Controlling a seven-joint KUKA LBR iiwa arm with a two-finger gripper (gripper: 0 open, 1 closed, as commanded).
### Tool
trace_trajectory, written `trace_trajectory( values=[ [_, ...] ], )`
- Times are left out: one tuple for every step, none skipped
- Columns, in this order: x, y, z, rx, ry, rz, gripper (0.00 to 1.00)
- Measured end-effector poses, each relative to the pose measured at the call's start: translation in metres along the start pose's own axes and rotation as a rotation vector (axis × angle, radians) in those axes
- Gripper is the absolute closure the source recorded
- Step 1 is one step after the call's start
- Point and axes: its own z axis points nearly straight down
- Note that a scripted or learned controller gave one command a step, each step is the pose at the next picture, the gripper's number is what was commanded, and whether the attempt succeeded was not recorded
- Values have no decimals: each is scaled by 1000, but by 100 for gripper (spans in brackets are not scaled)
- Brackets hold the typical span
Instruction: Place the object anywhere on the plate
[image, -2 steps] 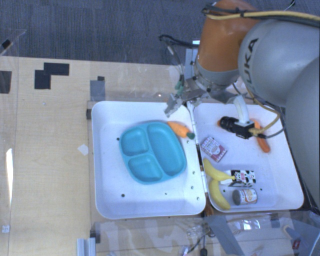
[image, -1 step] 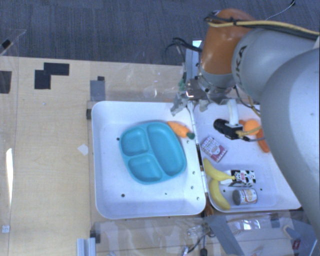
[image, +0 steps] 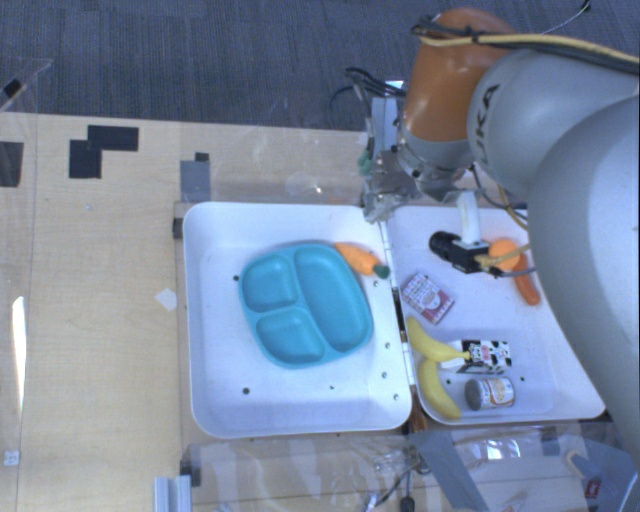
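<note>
Carrot (image: 360, 259) lies in left bin (image: 210, 400), touching blue plate (image: 300, 305) at its upper right rim, not on it | gripper (image: 380, 205) hangs over the bins' divider just above the carrot, seemingly lined up for a grab | finger state: cannot tell | right bin: bananas (image: 432, 365), can (image: 490, 392), small box (image: 427, 297)

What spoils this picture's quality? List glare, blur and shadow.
Camera view: soft overall, so the labels on the small carton and the can cannot be read; glare streaks on the clear panel along the bench's front edge; the blue plate casts a faint shadow; the arm looms large and blurred.
</note>
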Motion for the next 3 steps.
trace_trajectory(
  values=[
    [28,9,-16,1,2,-572,100],
    [68,10,-32,0,2,-698,100],
    [126,-61,-41,1,5,-771,100]
  ],
)
